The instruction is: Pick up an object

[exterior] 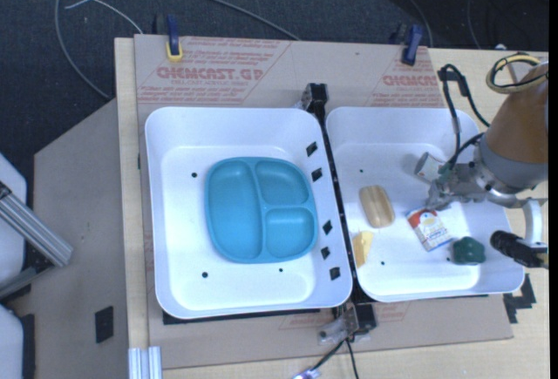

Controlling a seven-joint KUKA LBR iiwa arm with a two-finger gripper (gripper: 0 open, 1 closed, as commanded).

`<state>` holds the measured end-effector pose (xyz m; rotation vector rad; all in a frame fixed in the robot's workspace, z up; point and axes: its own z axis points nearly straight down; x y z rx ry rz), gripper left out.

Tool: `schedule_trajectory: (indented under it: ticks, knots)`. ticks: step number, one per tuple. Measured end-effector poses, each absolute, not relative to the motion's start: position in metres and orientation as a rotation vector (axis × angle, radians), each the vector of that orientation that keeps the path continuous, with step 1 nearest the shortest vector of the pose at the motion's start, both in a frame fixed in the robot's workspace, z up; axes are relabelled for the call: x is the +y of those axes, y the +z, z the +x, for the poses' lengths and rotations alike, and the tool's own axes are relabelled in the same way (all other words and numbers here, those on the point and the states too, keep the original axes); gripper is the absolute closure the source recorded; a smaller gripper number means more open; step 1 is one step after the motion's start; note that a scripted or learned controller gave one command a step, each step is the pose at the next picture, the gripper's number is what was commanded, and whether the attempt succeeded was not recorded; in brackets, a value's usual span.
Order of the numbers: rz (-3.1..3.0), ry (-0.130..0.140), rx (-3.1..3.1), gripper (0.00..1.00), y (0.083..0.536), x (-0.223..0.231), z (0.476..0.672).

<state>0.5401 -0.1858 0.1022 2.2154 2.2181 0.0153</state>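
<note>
The right bin (392,129) holds several small objects. A tan bread-like piece (377,206) lies left of centre, and a yellow piece (360,247) sits near the bin's front left wall. A red and white packet (430,229) lies right of the bread, with a dark green lump (467,251) further right near the front rim. My gripper (438,193) hangs low over the right bin, just above the far end of the red and white packet. Nothing is seen lifted off the bin floor.
The left bin (174,194) holds a blue divided plate (261,209). A black divider with clips (321,168) runs between the bins. The grey and orange arm (520,138) covers the right bin's far right side, with black cable (453,98) looping above it.
</note>
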Motion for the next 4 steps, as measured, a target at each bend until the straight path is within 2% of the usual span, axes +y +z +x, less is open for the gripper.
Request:
schedule_trajectory:
  ticks: [1, 2, 3, 4]
  knots:
    - [2.217, 0.003, 2.220, 1.00, 0.146, -0.186, 0.540]
    - [2.215, 0.006, 2.218, 1.00, 0.207, -0.190, 0.548]
    - [2.214, 0.006, 2.217, 1.00, 0.266, -0.193, 0.542]
    - [2.216, 0.003, 2.230, 1.00, 0.259, -0.134, 0.557]
